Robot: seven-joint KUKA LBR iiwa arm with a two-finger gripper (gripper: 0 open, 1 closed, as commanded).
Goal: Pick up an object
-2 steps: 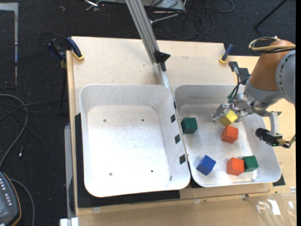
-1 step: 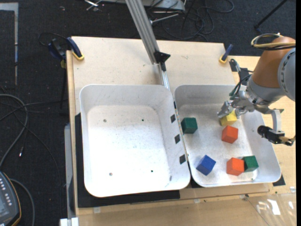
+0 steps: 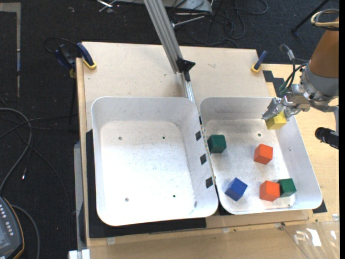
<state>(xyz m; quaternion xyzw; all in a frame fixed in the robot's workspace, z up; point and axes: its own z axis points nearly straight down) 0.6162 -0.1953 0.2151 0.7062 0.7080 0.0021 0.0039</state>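
My gripper (image 3: 278, 115) hangs over the far corner of the right bin (image 3: 302, 161), and a yellow block (image 3: 277, 121) sits pinched between its fingers, seemingly lifted clear of the bin floor, though the slanted view leaves the gap below it uncertain. I judge the grasp itself made and the lift in hand. The next move, as I see it, calls for a straight rise with the squeeze kept steady, since the block appears held near its upper edge and could slip or twist out if I swing sideways too soon.

Everything else lies on the floor of that right bin. I count one yellow block, the one I hold; two orange blocks, one (image 3: 263, 154) just below my block toward the near side, the other (image 3: 269, 190) by the bin's near rim; two green blocks, one (image 3: 217, 143) close to the bin's left wall, the other (image 3: 287, 186) touching the nearer orange block; and one blue block (image 3: 236, 189) near the left wall at the front. That makes six blocks. The left bin (image 3: 108, 117) lies beside the right bin, their walls meeting.
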